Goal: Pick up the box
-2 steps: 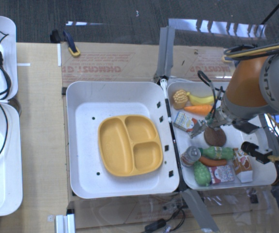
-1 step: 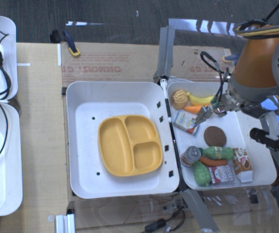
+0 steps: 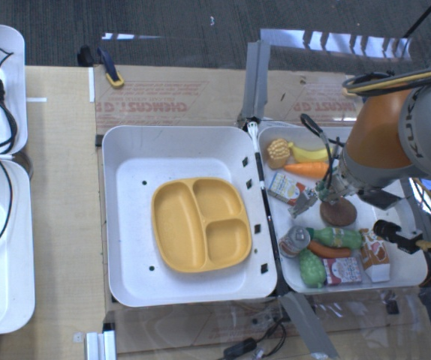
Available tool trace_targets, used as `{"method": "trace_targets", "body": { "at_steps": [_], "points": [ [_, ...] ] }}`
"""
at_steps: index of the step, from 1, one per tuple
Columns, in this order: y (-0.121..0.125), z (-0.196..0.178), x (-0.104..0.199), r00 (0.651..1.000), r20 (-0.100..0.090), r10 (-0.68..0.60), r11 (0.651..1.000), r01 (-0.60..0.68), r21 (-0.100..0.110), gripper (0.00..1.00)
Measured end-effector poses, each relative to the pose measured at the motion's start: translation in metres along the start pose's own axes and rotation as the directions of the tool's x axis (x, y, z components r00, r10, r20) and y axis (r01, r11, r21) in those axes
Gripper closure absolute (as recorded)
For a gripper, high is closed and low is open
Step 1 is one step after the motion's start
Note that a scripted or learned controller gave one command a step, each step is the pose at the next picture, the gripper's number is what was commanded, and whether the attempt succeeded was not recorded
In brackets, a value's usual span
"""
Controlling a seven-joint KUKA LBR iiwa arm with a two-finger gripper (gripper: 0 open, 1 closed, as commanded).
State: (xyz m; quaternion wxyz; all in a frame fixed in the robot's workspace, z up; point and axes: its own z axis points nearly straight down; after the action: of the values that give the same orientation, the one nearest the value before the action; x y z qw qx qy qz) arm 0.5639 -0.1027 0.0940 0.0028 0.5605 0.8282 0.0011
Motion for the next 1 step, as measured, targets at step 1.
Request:
{"method": "trace_targets", "body": {
  "at_steps": [1],
  "points": [
    [-0.0004,-0.0090,-0.0012,1.000,0.001,0.005,1.000,-0.005,0.000,1.00]
  ]
}}
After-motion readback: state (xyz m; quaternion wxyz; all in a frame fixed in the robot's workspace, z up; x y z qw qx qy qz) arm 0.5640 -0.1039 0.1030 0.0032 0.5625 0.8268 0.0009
